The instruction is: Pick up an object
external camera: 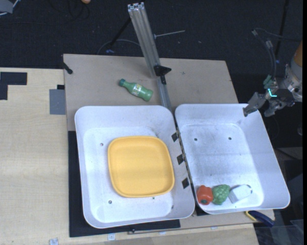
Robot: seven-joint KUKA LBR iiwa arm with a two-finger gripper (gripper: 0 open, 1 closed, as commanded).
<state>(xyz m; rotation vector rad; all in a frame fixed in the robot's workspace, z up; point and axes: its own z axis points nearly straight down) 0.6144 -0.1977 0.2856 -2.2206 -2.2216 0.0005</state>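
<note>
A: What do we see as candidates for picking?

B: We see a red object point(204, 194), a green object point(220, 193) and a white object point(240, 193) clustered touching in the right bin's point(260, 152) near corner. A yellow plate point(140, 166) lies flat in the left bin point(89, 137).

A: And the gripper point(265, 105)?

B: We place it beyond the right bin's far right corner, well apart from them; we cannot tell its state. A green bottle point(136, 90) lies behind the bins.

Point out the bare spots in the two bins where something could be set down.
Most of the right bin floor is bare, from its far wall down to the red, green and white objects crowding its near edge. In the left bin, the yellow plate leaves only narrow strips along the walls.
</note>
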